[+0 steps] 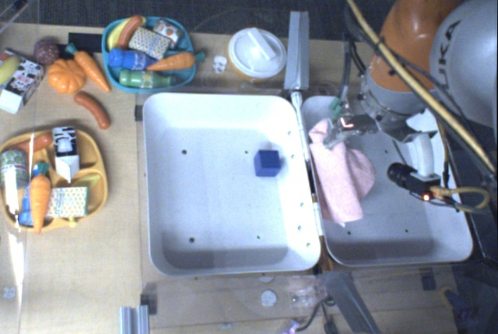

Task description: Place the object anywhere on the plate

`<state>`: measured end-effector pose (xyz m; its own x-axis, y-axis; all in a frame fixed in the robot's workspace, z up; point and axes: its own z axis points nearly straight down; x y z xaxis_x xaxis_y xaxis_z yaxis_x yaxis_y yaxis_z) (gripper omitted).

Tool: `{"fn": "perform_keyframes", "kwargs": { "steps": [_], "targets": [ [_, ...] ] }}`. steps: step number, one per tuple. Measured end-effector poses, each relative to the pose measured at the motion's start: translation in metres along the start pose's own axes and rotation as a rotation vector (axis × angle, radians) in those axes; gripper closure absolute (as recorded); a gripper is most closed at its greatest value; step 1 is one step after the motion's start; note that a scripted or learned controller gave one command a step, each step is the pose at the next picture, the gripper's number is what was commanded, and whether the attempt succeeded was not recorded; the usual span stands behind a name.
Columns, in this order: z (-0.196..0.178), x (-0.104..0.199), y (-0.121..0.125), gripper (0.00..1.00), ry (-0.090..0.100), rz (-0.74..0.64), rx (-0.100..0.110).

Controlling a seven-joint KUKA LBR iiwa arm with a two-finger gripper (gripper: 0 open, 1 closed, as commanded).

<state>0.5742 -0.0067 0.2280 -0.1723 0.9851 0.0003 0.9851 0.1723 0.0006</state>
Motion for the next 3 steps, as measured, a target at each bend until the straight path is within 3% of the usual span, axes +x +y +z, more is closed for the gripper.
{"fn": "perform_keyframes", "kwargs": {
  "steps": [1, 3],
  "targets": [
    [0.002, 0.041, 0.012, 1.00, 0.000, -0.402, -0.003],
    [-0.001, 0.151, 0.027, 1.00, -0.002, -1.205, -0.007]
  ]
}}
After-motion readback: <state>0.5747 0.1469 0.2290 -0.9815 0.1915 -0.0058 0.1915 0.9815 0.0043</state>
